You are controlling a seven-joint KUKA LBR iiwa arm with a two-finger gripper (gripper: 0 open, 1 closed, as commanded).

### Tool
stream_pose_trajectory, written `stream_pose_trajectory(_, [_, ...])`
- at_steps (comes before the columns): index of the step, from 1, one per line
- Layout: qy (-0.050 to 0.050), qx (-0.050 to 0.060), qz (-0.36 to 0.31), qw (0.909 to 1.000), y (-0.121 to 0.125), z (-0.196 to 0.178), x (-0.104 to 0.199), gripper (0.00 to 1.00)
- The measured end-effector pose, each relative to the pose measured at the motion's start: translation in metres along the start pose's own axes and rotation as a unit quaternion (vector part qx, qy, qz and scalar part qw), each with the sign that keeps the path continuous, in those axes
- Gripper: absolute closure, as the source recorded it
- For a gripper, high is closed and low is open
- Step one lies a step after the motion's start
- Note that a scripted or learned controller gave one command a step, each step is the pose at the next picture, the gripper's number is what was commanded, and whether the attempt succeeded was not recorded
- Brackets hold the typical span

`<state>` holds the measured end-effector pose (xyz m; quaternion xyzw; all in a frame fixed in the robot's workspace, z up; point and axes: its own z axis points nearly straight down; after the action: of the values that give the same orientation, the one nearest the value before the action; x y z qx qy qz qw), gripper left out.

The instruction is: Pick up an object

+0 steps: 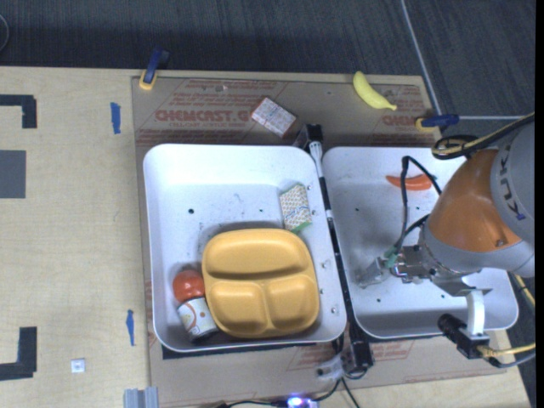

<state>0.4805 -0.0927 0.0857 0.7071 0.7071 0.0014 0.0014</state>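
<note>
— What lies to your left?

— In the left bin (161, 228) a yellow divided tray (257, 280) takes up the middle. A small can (193, 306) with an orange lid is touching its left edge, and a patterned packet (295, 206) leans at the bin's right wall.

— And where are you?

— My gripper (374, 271) is low over the floor of the right bin (374, 177), with an orange piece (410, 181) well apart, towards the back. Whether my fingers are spread or pressed together I cannot tell, and I see nothing between them.

— So how to do it well?

— I judge nothing sits under me. Better to lift, cross to the packet, and come straight down.
</note>
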Motion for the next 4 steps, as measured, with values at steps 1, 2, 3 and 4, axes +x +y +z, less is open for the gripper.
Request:
stream_pose_trajectory(1, [0.0, 0.001, 0.0, 1.0, 0.013, 0.0, 0.0, 0.0])
stream_pose_trajectory(2, [-0.001, 0.0, -0.001, 1.0, 0.05, 0.0, -0.001, 0.0])
stream_pose_trajectory(3, [0.0, 0.001, -0.001, 1.0, 0.079, 0.0, 0.001, 0.0])
stream_pose_trajectory(4, [-0.001, 0.001, -0.001, 1.0, 0.115, 0.001, -0.004, 0.0])
